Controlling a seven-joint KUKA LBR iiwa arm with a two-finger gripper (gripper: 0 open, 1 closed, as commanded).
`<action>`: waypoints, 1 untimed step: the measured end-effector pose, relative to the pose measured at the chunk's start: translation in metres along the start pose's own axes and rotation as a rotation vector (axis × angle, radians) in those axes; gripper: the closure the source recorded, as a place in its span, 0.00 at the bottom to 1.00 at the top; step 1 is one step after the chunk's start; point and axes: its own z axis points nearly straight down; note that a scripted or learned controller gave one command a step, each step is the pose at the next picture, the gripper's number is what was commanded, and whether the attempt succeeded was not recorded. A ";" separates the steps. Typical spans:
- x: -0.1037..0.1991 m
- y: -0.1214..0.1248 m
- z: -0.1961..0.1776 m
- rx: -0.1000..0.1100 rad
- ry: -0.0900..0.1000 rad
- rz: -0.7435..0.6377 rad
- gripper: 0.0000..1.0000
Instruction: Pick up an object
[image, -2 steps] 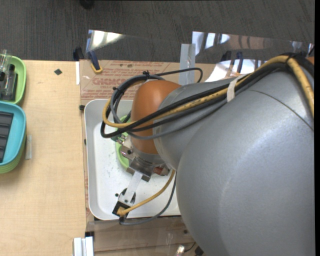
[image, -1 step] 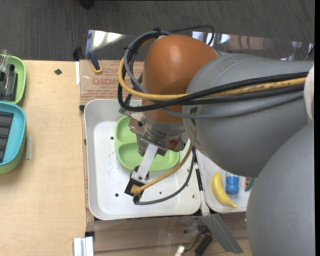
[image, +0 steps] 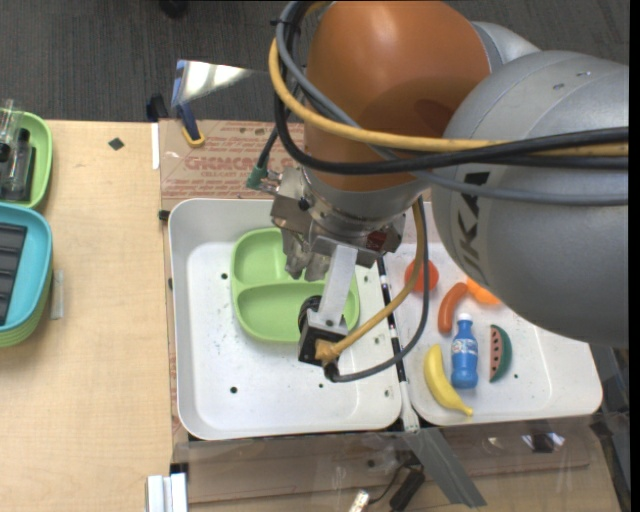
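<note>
My gripper hangs low over the left bin, right above the far right part of a green divided plate that lies in that bin. The wrist and the big orange band hide the plate's right edge. In the right bin lie a yellow banana, a small blue bottle, a watermelon slice, a red sausage and an orange piece.
A black and yellow cable loops from the wrist down across the divide between the bins. Printed cardboard lies behind the left bin. On the wooden bench at the far left stand a teal tray and a green tray.
</note>
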 end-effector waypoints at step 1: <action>-0.001 0.000 0.107 0.003 -0.001 -0.053 1.00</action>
